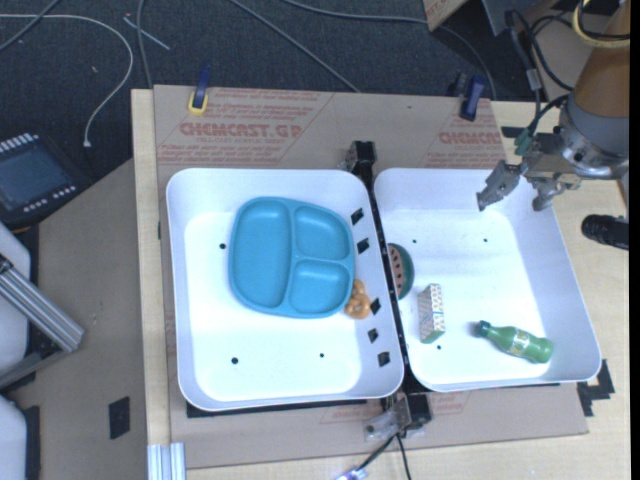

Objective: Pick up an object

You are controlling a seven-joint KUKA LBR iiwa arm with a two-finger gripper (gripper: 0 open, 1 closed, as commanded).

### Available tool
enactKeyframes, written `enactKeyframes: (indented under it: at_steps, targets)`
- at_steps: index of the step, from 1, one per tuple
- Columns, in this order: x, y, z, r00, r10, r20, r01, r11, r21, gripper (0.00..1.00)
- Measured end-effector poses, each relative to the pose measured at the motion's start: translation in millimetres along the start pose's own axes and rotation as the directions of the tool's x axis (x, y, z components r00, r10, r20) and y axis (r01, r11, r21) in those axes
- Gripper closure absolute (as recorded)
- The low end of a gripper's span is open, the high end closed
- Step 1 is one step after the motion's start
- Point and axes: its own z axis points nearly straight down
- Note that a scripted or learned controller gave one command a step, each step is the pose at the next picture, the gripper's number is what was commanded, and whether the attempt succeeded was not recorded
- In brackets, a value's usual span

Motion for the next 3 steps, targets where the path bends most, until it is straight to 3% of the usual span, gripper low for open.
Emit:
enactKeyframes:
  at_steps: [1,3]
  targets:
    - [0,2,-8,1.000,-0.003,0.003,0.003,1.000,-0.014,0.00]
    - [14,3,107,1.000,-0.004,0.001,0.004,1.000,-0.009,0.00]
